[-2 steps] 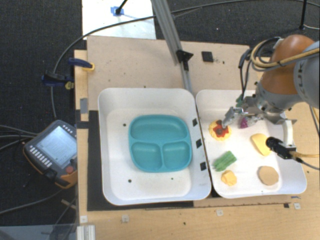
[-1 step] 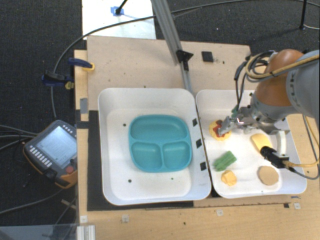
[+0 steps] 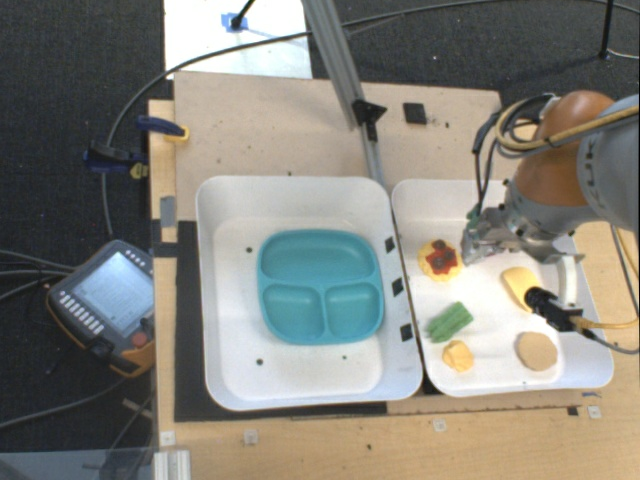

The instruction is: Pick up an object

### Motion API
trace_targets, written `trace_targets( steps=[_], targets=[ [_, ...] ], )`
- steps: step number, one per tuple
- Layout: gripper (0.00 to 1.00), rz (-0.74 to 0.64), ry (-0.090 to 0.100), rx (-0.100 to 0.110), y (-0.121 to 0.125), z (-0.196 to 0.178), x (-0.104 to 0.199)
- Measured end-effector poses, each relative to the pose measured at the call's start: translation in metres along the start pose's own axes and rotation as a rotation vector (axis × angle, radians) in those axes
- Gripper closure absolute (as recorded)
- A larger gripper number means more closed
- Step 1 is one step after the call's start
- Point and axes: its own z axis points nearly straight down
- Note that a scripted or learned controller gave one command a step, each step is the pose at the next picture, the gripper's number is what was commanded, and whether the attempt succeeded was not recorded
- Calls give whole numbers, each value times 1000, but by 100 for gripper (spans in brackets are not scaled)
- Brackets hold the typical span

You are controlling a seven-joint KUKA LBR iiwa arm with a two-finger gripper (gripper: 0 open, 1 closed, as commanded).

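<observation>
A plywood bench (image 3: 300, 128) stands on dark carpet, bearing two shallow white bins side by side, with a teach pendant (image 3: 105, 303) lying on the floor off its left edge. The left bin (image 3: 225, 228) holds a teal divided plate (image 3: 320, 286). The right bin (image 3: 590, 373) holds the loose items, and the arm's fingers (image 3: 478, 240) hang over its upper part.

Just to the left of the fingers, nearly touching them as seen from above, lies a small yellow-and-red toy food piece (image 3: 440, 259). This looks like the likeliest target, being the closest thing. It is roughly round, with no clear long axis to line up against. Below and to the right of the fingers sits a pale yellow piece (image 3: 518, 285), partly behind a black fitting on the arm. Further below them, a green pod-shaped toy (image 3: 449, 321) lies slantwise, its long axis running from lower left to upper right. Beneath that is a small yellow lump (image 3: 458, 355), and a tan round disc (image 3: 537, 350) rests toward the bin's lower right.

The fingers are seen from above as a grey cluster, so I cannot tell whether they are spread or pressed together. Nothing is visibly caught between them.
</observation>
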Motion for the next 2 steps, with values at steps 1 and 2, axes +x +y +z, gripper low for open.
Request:
trace_targets(
  steps=[1, 2],
  targets=[
    [100, 0, -1, -3, 6, -49, -9],
    [100, -3, -1, -5, 17, -105, -15]
  ],
)
